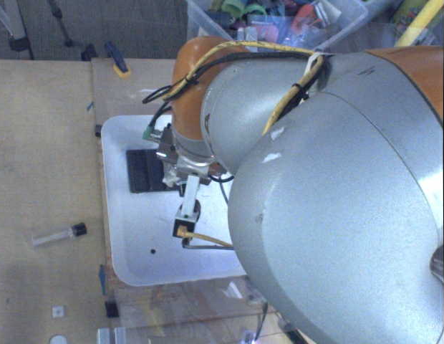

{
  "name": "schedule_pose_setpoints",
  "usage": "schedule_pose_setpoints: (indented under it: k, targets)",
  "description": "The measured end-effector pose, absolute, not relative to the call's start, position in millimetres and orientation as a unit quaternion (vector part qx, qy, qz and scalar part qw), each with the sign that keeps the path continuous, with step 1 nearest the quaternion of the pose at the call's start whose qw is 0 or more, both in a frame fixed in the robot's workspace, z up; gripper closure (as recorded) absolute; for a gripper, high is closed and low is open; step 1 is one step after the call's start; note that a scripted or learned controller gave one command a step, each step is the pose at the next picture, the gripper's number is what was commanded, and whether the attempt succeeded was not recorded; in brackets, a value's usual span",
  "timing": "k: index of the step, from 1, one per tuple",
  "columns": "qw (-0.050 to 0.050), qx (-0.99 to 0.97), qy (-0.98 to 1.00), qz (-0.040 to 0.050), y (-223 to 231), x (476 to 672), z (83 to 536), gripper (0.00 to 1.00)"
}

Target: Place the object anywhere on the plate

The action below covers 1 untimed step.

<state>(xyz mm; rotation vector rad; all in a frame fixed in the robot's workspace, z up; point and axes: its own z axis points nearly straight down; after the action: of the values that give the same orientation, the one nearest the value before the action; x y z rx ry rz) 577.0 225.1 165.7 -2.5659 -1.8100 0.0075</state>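
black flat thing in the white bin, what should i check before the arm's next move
1. Black flat thing lies flat in the white bin: ok.
2. Gripper centred over it: not ok, it sits at its right edge.
3. Thing gripped: cannot tell.
4. Small dark speck apart from it: ok.
5. Drop-off spot located: cannot tell, the arm covers the view's right.

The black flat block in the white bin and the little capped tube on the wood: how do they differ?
The black flat block lies inside the white bin. The capped tube lies outside it on the wooden bench. The block is black all over and rectangular, while the tube is clear and slim with only a black cap. The block looks clearly larger. Both lie flat.
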Motion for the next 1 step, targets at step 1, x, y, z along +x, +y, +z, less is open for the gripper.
schedule_pose_setpoints:
  k: [1]
  targets:
    - [-0.001,-0.621,-0.784,0.0003,225.3,621.5,177.0,1.0]
